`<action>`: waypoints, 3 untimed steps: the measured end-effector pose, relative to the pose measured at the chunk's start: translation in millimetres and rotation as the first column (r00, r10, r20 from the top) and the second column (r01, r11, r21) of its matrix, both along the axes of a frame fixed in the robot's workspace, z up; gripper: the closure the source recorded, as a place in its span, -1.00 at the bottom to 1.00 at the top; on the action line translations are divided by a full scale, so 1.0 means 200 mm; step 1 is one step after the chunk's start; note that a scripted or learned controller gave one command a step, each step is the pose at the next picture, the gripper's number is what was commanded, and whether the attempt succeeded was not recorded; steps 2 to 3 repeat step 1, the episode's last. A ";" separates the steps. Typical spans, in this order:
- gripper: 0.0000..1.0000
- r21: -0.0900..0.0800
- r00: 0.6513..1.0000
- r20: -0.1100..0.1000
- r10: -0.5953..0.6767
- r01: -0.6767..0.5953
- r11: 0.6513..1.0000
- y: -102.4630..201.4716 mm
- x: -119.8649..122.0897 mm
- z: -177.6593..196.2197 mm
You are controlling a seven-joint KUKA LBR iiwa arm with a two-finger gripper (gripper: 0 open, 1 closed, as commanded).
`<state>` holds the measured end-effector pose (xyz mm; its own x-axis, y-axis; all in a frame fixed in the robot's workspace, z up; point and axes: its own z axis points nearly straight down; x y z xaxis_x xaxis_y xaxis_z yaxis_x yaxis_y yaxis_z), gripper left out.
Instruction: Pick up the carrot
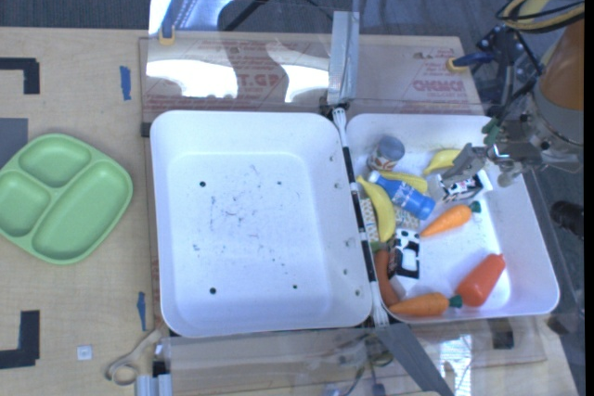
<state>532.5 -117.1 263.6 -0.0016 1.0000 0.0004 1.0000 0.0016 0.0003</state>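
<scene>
Orange is what I look for first, and I count more than one orange thing in the right bin [534, 236]: a small carrot [448, 220] with a green tip lies tilted near the bin's middle, just right of a blue bottle [405, 197], and a second, longer carrot [422, 304] lies along the near wall with its green end toward a fat orange-red piece [482, 279], which I take for a toy pepper or similar, though I cannot be sure. Two yellow bananas sit in there as well, one [379, 202] curving along the left wall and one [443, 159] toward the far side. A small grey cup-like item [390, 146] rests near the far left corner, and a black-and-white block [406, 254] lies between the banana and the lower carrot. From my seat the claw [467, 168] hangs over the right bin's far right part, above a small black-and-white object [460, 189], near the upper carrot but apart from it; I cannot tell whether the claw is spread or pressed together, and I see nothing pinched in it. The arm [557, 97] comes in from the right edge, cables looping above it. The left bin [186, 153] shows a scuffed white floor. A green divided plate [63, 197] sits on the wooden worktop [56, 60] well to the left of both bins.
</scene>
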 end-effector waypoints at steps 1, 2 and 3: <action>-1.00 0.000 0.983 -0.002 -0.185 0.185 0.983 -0.11 -0.16 -0.35; -1.00 0.000 0.983 -0.002 -0.185 0.185 0.983 -0.11 -0.16 -0.35; -1.00 0.000 0.983 -0.002 -0.185 0.185 0.983 -0.11 -0.16 -0.35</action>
